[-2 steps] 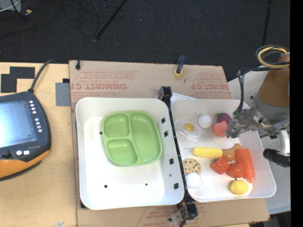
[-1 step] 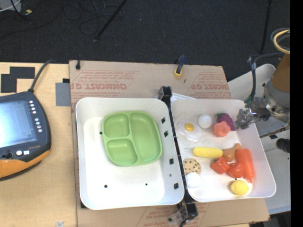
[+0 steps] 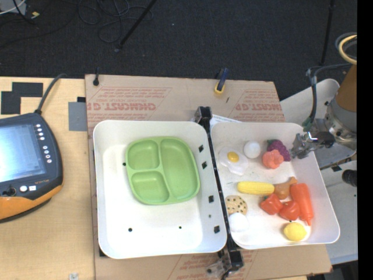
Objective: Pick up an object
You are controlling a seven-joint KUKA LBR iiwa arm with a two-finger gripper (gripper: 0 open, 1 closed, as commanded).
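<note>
The right bin (image 3: 326, 238) holds several toy foods. A yellow corn cob (image 3: 256, 188) lies in the middle, with a cookie (image 3: 235, 205) below it. An orange carrot (image 3: 303, 200), red pepper pieces (image 3: 271, 204) and a lemon (image 3: 295, 231) sit at the lower right. Near the far side lie a white ball (image 3: 252, 150), a fried egg (image 3: 233, 158), a pink fruit (image 3: 272, 160) and purple grapes (image 3: 280, 148). My gripper (image 3: 305, 143) hangs over the bin's far right rim, just right of the grapes, with nothing seen in it.
The left bin (image 3: 111, 214) bears a green divided plate (image 3: 161, 170). A pendant with a screen (image 3: 23, 162) lies on the bench at the far left. A blue and yellow clamp (image 3: 221, 81) sits at the cardboard's far edge.
</note>
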